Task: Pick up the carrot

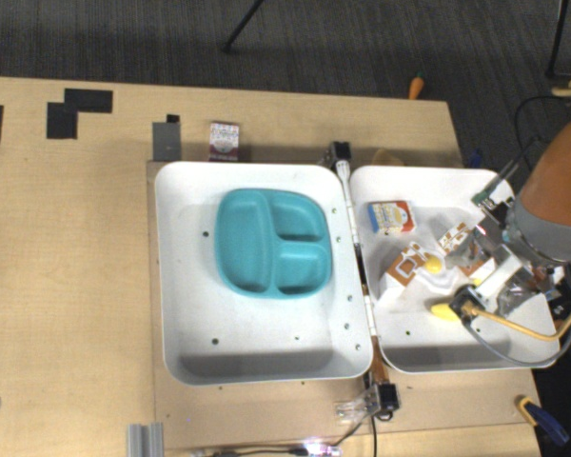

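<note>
Bench top: pale wood-grain board; black cut-out shapes near its far left edge; dark carpet beyond the far edge.
Left bin: shallow white plastic, rounded corners, smooth, small dark holes in the floor.
Tray: teal plastic, rounded, three compartments, at centre of left bin, glossy.
Right bin: same white plastic, touching left bin along the shared middle edge.
Carton: small box, white, blue and red print, near far left corner of right bin; writing too small to read.
Brown packet: flat, brown with white patches, mid-bin, left of the gripper; label unreadable.
Tag: small printed square on bench just beyond far edge of left bin; pattern not legible.
Arm: grey with orange dome, over right edge of right bin.
Gripper: low in right bin, metal and white parts; finger spacing cannot be told.
Yellow item: small, rounded, near front of right bin, just beside gripper.
Carrot: not identifiable among clutter; small orange piece lies at far edge of bench, identity uncertain.
</note>
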Tool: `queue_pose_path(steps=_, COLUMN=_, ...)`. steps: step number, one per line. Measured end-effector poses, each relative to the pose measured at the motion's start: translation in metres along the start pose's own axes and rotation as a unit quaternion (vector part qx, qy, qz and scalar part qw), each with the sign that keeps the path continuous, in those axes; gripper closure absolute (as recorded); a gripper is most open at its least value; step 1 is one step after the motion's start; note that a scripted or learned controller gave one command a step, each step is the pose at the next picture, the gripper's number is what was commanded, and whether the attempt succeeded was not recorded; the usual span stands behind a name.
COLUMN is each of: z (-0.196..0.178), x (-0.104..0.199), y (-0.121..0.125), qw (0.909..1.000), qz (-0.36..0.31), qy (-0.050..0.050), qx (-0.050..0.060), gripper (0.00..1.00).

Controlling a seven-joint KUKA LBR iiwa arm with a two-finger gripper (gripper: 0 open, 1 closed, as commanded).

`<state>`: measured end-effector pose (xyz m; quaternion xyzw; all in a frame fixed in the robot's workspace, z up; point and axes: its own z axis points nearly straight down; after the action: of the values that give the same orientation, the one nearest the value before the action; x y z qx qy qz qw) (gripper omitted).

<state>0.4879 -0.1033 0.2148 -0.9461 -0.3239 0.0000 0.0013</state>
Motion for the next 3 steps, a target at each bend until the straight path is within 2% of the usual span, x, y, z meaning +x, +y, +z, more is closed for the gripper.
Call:
queue_pose_path(steps=1, z=0.110, x=0.016, y=-0.015, qw=0.9965, qz=-0.084, qy=-0.002, qx=0.003, gripper=0.00)
queue_pose_path(steps=2, z=0.128, x=0.019, y=0.067, qw=0.9676, qz=-0.252, qy=0.000, qx=-0.004, gripper=0.00)
queue_pose_path(steps=3, z=0.116, x=0.021, y=0.067, qw=0.9673, qz=-0.254, qy=0.001, qx=-0.006, gripper=1.00)
